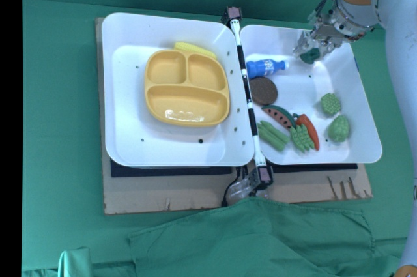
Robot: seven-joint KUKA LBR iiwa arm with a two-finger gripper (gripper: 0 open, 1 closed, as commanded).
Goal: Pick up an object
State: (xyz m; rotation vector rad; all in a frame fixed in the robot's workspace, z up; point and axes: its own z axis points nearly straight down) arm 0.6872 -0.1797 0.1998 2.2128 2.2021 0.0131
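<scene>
At the far right bin, the silver two-finger gripper point(311, 49) has its fingers clamped on a small dark-green object point(310, 55).

Glossy yellow plastic tray point(187, 88) in smooth white bin point(130, 139), cardboard point(163, 194) beneath

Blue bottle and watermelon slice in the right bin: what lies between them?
A brown round disc lies between the blue bottle and the watermelon slice, seen in the camera view.

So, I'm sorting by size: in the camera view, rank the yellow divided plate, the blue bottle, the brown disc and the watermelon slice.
1. yellow divided plate
2. blue bottle
3. Brown disc and watermelon slice look alike; unranked.
</scene>
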